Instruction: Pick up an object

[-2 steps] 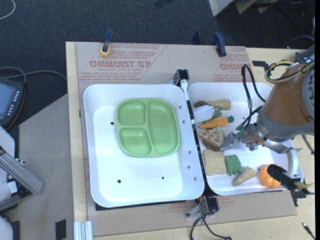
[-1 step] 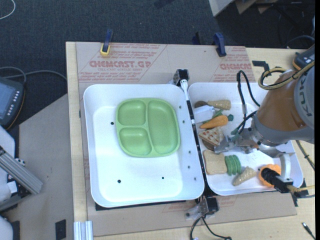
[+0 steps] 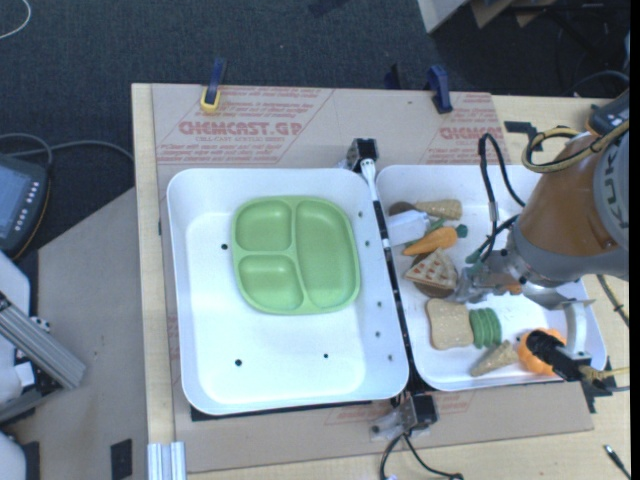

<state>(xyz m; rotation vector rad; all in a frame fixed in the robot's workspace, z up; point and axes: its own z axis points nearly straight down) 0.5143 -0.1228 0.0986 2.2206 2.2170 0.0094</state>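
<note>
I am scanning from the left of the desk (image 3: 160, 408), where the left bin (image 3: 200, 368) is holding 1 green divided plate (image 3: 296, 254) with 3 compartments, lying flat and well apart from anything I am meant to lift. Moving right past the divider, the right bin (image 3: 590, 343) is holding the candidates: a cone-like piece (image 3: 438, 209) at the top, an orange carrot (image 3: 431, 240) just below it, a waffle-patterned wedge (image 3: 432, 271), a slice of toast (image 3: 448, 324), a green ridged piece (image 3: 485, 326) just beside the toast, and an orange item (image 3: 538, 350) near the bin's lower right corner. The end effector (image 3: 478, 284) is hanging low over the middle of this bin, near the wedge and above the toast, and I am unable to tell whether it is open or closed because the wrist is hiding its tip. Nothing is visibly gripped, so I am judging the pick as not yet made. To do this step well, I am thinking the descent should be centred on 1 piece only, since the wedge, toast and green piece are crowding together and a wide approach could nudge a neighbour. The flat toast looks hard to pinch from above; the green ridged piece or the carrot seems the better choice.
</note>
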